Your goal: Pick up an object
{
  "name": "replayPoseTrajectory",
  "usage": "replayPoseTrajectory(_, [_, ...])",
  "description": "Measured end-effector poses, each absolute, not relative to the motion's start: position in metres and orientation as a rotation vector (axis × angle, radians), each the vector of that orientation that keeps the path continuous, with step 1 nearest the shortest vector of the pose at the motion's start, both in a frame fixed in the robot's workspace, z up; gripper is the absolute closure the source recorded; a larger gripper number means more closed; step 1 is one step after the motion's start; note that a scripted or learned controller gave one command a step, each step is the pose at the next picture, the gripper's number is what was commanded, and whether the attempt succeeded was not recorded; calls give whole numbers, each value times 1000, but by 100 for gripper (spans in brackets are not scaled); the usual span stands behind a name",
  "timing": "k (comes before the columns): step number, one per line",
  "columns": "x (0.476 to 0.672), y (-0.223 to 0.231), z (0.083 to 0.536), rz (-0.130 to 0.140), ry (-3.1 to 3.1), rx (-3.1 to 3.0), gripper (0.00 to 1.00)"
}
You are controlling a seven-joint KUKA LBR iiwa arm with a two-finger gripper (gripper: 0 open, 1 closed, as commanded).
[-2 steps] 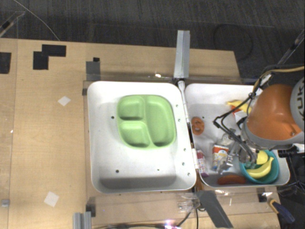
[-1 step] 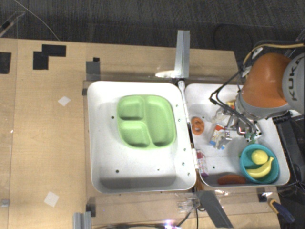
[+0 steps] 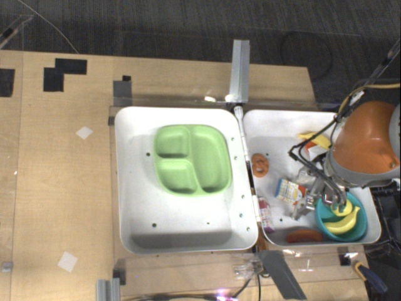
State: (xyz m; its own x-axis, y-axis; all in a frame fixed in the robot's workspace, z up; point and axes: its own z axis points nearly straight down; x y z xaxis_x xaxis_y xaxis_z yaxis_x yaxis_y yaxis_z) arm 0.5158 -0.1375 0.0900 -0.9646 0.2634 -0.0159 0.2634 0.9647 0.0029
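Camera view: two shallow white bins sit side by side on a wooden bench (image 3: 56, 187). The left bin (image 3: 135, 224) holds one item, a green divided plate (image 3: 191, 158) with three compartments, lying flat near the bin's centre.

The right bin (image 3: 276, 121) holds all the loose objects. A small orange-brown round item (image 3: 260, 163) lies near the bin's left wall. A small packet with white, blue and orange print (image 3: 288, 190) lies near the middle. A red-brown sausage-shaped item (image 3: 304, 236) lies along the near edge. A teal bowl (image 3: 343, 224) sits in the near right corner with a yellow banana (image 3: 346, 218) resting in it. A yellow object (image 3: 316, 140) is partly visible toward the far side, beside black cables.

The arm enters from the right; its orange band (image 3: 366, 137) and grey wrist cover the right part of this bin. The gripper (image 3: 307, 202) hangs low over the bin floor, between the printed packet and the teal bowl, just beside both. Its fingers point down and toward the left. Whether the jaws are open or closed cannot be determined; the linkage and cables blur together there, and no object can be confirmed between the fingers.

The bowl rim and the packet crowd the gripper on either side.
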Motion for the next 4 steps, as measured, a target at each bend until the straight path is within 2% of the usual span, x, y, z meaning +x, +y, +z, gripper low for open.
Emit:
replayPoseTrajectory(1, [493, -101, 91, -4, 3105, 305, 0])
replayPoseTrajectory(2, [563, -161, 97, -3, 3108, 355, 0])
replayPoseTrajectory(3, [510, -164, 90, 1, 3085, 505, 0])
replayPoseTrajectory(4, [493, -107, 91, 1, 3069, 571, 0])
